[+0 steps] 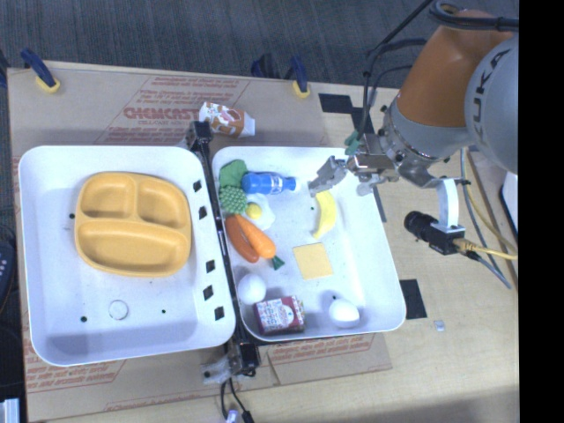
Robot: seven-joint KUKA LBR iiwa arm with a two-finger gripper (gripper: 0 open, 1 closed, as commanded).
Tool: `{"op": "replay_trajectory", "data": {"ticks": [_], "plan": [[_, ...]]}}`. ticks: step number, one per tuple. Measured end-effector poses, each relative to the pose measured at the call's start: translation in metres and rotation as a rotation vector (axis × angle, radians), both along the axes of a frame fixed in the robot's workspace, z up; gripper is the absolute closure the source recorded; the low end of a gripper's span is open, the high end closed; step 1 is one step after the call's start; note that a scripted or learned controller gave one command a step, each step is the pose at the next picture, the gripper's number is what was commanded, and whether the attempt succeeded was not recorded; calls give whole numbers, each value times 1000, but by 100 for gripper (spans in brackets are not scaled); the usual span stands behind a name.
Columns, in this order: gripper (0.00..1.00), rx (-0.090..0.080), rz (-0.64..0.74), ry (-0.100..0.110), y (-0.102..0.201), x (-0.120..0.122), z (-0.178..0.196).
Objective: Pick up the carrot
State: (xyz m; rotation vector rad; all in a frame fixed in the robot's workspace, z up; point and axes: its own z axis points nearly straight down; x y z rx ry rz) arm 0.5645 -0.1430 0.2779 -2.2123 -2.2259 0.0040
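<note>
- Fingers [328,173] of the gripper [333,174] hang over the upper right part of the right bin [381,263]; in the camera view we see them as a small grey cluster and we cannot tell how far apart they stand, and nothing shows between them.
- We see the carrot [250,239] lying on the floor of the right bin, well to the left of the fingers and below them, orange, set at a slant with its green end toward the lower right, near the bin's left wall.
- We see a banana [325,213] just below the fingers, apart from them.
- We see a blue bottle [267,183] to the left of the fingers at about their height, with green food [233,189] further left beside it.
- We see a fried egg [258,211] between the bottle and the carrot, touching the carrot's upper end.
- We see a cheese slice [313,260] below the banana, a white egg [252,288] under the carrot, a red packet [279,315] and another white egg [344,311] along the bin's near edge.
- We see a yellow divided tray [132,222] in the left bin [53,324], far left of the fingers.
- We see the arm [449,77] with its orange band rising to the right of the fingers.
</note>
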Motion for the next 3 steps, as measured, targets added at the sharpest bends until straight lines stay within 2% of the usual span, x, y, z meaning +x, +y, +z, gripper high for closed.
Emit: {"op": "replay_trajectory", "data": {"ticks": [1,2,3], "plan": [[0,0,-307,3,18,-44,-139],[0,-3,-532,-10,39,-21,-175],[0,-5,-738,-19,44,-14,-178]]}}
